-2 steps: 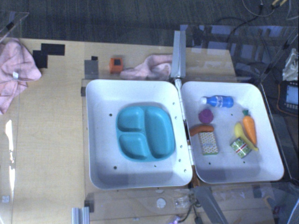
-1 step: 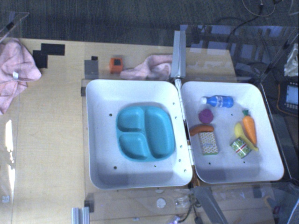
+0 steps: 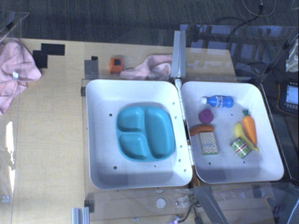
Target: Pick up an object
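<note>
2 white bins side by side on the bench. Left bin (image 3: 96,139) holds 1 blue divided tray (image 3: 145,132), 3 compartments, sitting flat near the middle.

Right bin (image 3: 268,125) holds 7 loose items, all resting on the floor of the bin:
- blue bottle (image 3: 218,101), lying on its side near the far wall
- purple round piece (image 3: 206,115), just below the bottle
- reddish sausage shape (image 3: 202,129), touching or nearly touching the purple piece
- patterned packet (image 3: 208,143), just beside the sausage on the near side
- carrot (image 3: 249,129), lying lengthwise toward the right wall
- yellow piece (image 3: 239,130), pressed against the carrot's left side
- green cube (image 3: 240,148), at the near end of the yellow piece

Outside the bins: pink cloth (image 3: 148,67) bunched behind the left bin, small orange block (image 3: 116,63) beside it, second pink cloth (image 3: 16,71) at the far left.

Gripper: cannot tell its state from this view.

Progress: judged as not started. Nothing is lifted; every candidate lies at rest in its bin. All of the pick is left: approach, descent, closing, lift. The bottle and the packet look like the easier targets, each with some free floor around it. The carrot group is crowded, so a grasp there risks catching 2 things.
</note>
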Motion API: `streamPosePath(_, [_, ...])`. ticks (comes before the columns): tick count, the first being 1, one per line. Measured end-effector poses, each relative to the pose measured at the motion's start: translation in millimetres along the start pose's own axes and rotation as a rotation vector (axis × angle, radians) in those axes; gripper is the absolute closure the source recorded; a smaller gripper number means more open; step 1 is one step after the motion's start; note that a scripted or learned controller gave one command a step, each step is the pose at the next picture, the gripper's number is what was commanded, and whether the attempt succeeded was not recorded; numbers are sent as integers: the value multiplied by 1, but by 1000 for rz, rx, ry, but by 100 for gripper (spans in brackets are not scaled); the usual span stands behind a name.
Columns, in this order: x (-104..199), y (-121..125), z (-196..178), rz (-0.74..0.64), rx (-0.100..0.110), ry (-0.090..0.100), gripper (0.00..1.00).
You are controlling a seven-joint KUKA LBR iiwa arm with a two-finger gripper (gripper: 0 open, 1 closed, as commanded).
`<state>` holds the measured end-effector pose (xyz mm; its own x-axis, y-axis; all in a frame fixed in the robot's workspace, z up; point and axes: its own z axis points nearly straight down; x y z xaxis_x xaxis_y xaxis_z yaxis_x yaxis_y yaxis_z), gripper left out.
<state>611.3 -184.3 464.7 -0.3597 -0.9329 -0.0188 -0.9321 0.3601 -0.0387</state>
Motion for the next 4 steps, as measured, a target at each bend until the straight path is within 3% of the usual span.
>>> streamPosePath(4, [-10,-6,-54,0,52,-26,100])
